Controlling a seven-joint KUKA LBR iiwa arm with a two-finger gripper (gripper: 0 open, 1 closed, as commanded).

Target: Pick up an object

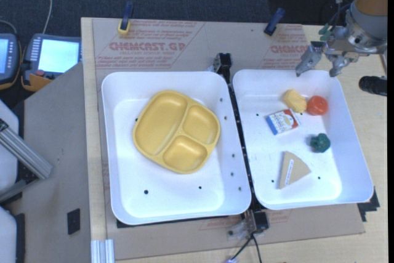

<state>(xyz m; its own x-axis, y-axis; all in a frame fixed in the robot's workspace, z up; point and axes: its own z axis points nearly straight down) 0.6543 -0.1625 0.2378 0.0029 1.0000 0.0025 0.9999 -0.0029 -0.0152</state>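
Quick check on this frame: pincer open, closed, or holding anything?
Pincer: open, nothing between its fingers, above the far edge of the right bin.

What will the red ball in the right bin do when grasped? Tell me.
The red ball looks round and smooth, so it would probably roll if nudged. It may slip from a pinch that is off centre. It touches the yellow piece, which might shift with it.
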